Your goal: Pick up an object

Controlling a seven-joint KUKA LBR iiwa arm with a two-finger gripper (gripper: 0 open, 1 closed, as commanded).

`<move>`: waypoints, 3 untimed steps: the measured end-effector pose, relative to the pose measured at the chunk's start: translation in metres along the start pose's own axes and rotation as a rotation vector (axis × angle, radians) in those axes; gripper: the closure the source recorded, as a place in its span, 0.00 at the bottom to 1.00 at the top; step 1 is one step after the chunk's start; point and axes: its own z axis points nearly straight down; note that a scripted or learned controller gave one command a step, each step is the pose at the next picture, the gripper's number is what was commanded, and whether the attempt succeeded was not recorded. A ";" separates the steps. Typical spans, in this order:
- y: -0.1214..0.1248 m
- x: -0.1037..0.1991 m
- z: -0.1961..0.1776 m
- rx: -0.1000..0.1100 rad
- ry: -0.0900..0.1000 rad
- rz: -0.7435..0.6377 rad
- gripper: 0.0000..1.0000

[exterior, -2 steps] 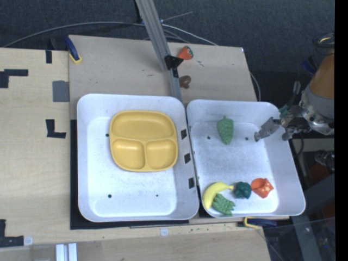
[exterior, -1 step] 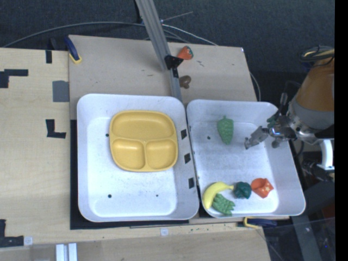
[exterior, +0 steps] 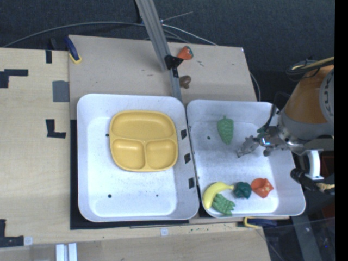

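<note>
The gripper [exterior: 246,147] is small, dark and metallic, reaching in from 3 o'clock over the right bin [exterior: 283,200]; its fingers spread narrowly with nothing between them, though the tips are blurred and hard to read. Behind it the arm [exterior: 310,110] shows a rounded orange band and grey housing, cut off at the frame's side. Just toward 10 o'clock of the gripper lies a green leafy piece [exterior: 225,129], bumpy and teardrop-shaped, its long axis running 12 to 6 with the narrow end at 12. At 6 o'clock, along the bin's near wall, sit a smooth curved yellow banana [exterior: 213,191], a ridged light-green piece [exterior: 223,204] touching it, a knobbly dark-green lump [exterior: 242,190] and a glossy red-orange piece [exterior: 262,187]. The left bin [exterior: 92,200], white and speckled, holds a smooth yellow compartment plate [exterior: 144,140] with rounded corners.
</note>
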 end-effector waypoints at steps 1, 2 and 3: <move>0.001 0.000 -0.013 -0.003 0.000 -0.002 1.00; 0.004 0.001 -0.055 -0.009 -0.002 0.000 1.00; 0.005 0.002 -0.080 -0.008 -0.001 0.000 1.00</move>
